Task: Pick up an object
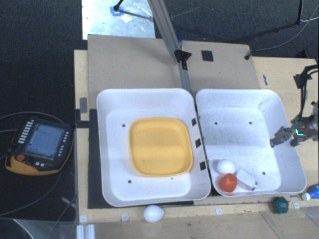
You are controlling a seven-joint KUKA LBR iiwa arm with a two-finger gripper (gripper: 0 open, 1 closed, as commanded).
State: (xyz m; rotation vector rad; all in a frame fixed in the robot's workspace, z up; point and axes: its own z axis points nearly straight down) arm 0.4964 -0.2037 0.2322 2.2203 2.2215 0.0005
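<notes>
At the right bin's (259,101) right rim, the tool (279,138) hangs low; whether it is open or closed cannot be told. Near that bin's near edge lie a white ball (226,166), a red ball (228,182) and a white block (245,179), close together. A yellow plate (160,146) fills the left bin (112,133)

Dark carpet floor (40,49), tan bench (219,63) — control pendant (37,148) left
</notes>
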